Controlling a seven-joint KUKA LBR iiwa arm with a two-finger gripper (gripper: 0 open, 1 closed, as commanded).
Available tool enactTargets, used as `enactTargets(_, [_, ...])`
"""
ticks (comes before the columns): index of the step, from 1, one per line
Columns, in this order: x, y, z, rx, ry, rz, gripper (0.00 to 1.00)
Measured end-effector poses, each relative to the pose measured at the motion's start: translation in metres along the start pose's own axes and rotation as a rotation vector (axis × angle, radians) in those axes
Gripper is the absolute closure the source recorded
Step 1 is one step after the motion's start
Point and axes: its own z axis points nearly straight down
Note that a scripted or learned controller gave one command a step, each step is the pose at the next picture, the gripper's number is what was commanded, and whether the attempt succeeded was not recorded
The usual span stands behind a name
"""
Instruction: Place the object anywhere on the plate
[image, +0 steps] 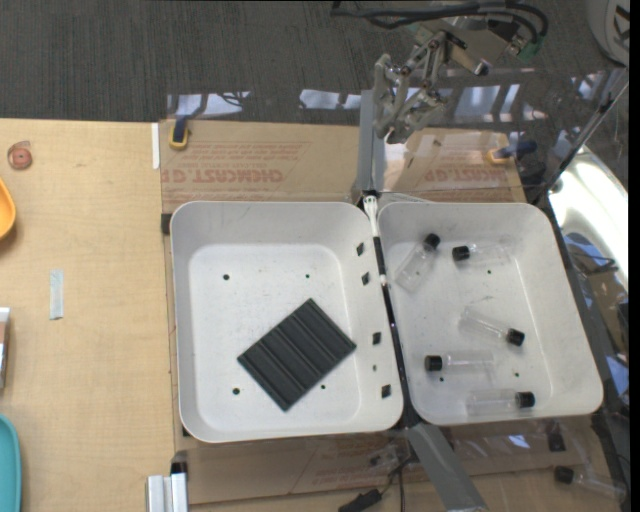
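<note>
Well, nearest me in the right bin (560, 300) a clear vial (495, 403) with a black cap lies almost against the front wall, and that one looks awkward: I'd guess a descent there could catch the rim. Counting back through that bin I make five vials in all, each lying on its side, none touching another. They are round, smooth and see-through, so I'd expect one to roll or squirt away under a poorly centred pinch.

Across the seam, the left bin (200, 330) holds one dark ribbed plate (297, 353), lying flat and turned diagonally. A vial set down on it might roll off, and a low carry could clip the walls where the two bins meet.

Farthest off, the gripper (405, 95) hangs beyond the bins' back edge, well apart from every vial. I cannot tell how wide it stands or whether it has hold of anything.
</note>
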Motion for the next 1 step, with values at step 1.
enactTargets(1, [-0.0001,-0.002,-0.0095,0.001,-0.005,0.005,1.0])
